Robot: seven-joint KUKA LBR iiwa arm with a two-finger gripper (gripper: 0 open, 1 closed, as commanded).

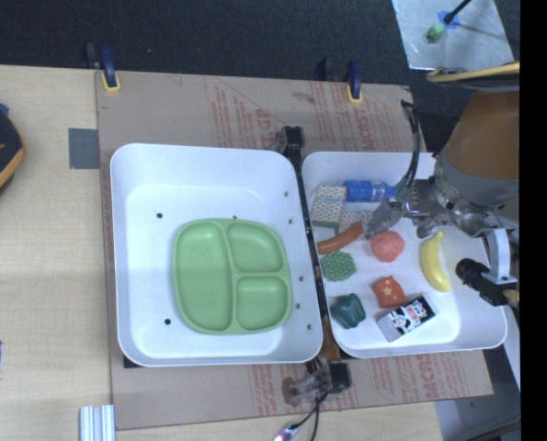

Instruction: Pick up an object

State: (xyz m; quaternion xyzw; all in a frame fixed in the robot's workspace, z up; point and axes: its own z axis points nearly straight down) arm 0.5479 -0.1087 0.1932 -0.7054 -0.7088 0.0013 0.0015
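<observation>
While the arm [480,150] hangs over the right bin [480,338], its gripper [386,217] is just above the round pink ball [387,245]; I cannot tell how wide it stands. This ball seems light, smooth, maybe slippery, best taken across the middle. Banana [433,261], sausage [339,239] and red block [389,290] crowd near it.
</observation>
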